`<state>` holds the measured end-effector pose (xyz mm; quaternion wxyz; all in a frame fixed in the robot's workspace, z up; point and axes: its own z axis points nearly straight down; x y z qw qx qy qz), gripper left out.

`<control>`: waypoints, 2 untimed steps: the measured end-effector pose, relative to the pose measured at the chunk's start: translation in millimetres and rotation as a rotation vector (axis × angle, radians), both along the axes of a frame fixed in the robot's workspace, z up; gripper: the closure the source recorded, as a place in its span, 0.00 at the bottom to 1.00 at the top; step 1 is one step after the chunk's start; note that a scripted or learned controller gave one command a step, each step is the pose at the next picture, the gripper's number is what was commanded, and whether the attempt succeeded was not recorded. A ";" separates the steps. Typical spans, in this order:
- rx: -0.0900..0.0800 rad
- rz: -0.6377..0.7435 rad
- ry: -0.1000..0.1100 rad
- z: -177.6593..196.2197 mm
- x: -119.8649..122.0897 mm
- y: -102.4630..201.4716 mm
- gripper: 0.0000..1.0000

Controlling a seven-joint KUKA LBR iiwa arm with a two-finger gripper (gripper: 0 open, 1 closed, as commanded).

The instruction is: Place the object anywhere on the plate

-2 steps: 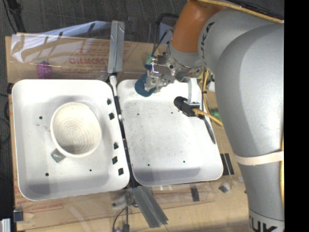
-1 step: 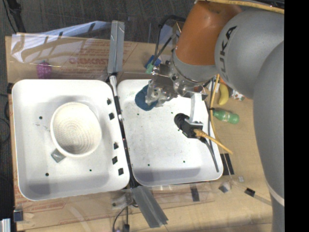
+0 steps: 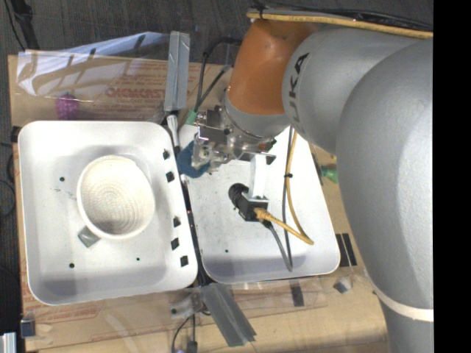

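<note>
A round white plate [image 3: 116,195] lies in the left bin [image 3: 44,271], a little left of that bin's middle. My gripper [image 3: 207,155] hangs low over the far left corner of the right bin [image 3: 309,259], close to the divider between the bins. A blue object [image 3: 193,162] shows right under and beside the gripper, partly hidden by it. Whether the gripper has hold of it cannot be made out. The gripper is apart from the plate, to its right and slightly farther back.
A small grey piece [image 3: 87,237] lies against the plate's near left edge. A purple item [image 3: 67,107] sits under clear plastic beyond the left bin. The arm's bulk covers the right side of the right bin.
</note>
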<state>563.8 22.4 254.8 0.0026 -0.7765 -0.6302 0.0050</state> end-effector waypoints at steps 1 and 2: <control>0.001 0.053 -0.001 -3.9 73.7 -13.8 1.00; 0.003 0.189 0.001 -51.1 3.9 28.7 1.00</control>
